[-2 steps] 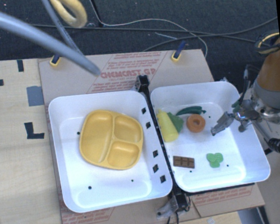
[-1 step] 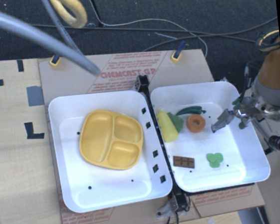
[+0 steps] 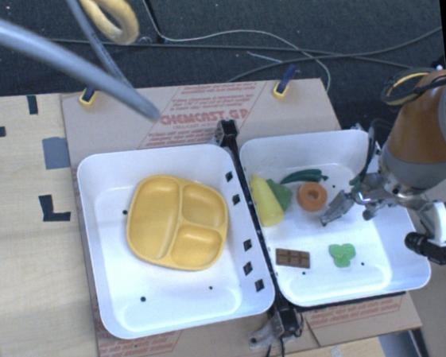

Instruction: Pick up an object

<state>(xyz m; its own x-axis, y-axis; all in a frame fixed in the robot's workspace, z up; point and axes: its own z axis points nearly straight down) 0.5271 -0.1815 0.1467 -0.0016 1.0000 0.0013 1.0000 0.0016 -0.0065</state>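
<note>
Orange ring [image 3: 312,196] sits in the right bin [image 3: 378,276], just beside the green pepper [image 3: 301,177] and yellow piece [image 3: 267,201]. Fingers [image 3: 332,211] just right of it, spread or pressed, can't tell. Chocolate bar [image 3: 291,259], green lump [image 3: 343,254] nearer. Left bin [image 3: 101,228] carries 1 yellow tray [image 3: 177,221].

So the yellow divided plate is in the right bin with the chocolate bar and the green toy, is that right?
Not quite. The camera view shows the yellow divided plate alone in the left bin. The chocolate bar and green toy lie in the right bin.
</note>
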